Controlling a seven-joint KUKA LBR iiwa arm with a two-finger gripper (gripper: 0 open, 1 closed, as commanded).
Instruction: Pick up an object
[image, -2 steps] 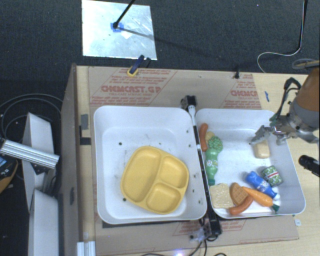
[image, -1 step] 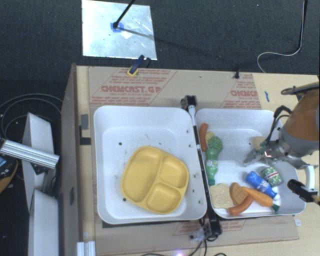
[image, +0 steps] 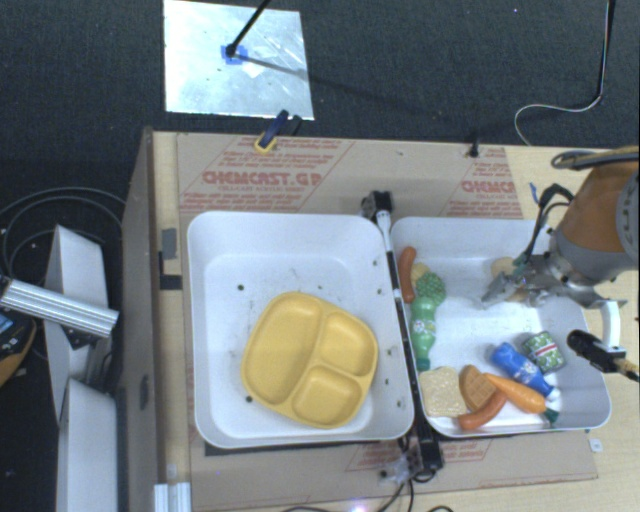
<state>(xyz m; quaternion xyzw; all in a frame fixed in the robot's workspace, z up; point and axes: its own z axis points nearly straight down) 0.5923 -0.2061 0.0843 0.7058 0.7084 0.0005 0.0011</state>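
Note:
My gripper (image: 506, 288) hangs low over the back part of the right bin (image: 470, 255), reaching in from the right on the grey and orange arm (image: 600, 225). Just behind its tip lies a small beige object (image: 500, 267). In front of it, near the bin's right side, sit a blue can (image: 519, 367) and a green and white can (image: 545, 350). An orange carrot (image: 521, 393) lies below them. Nothing is seen held in the gripper.
Along the right bin's left wall lie a red sausage (image: 407, 272) and green vegetables (image: 427, 305). At its front are a bread slice (image: 440, 392), a brown cookie (image: 476, 384) and an orange sausage (image: 480, 416). The left bin (image: 230, 250) holds a yellow divided plate (image: 310, 357).

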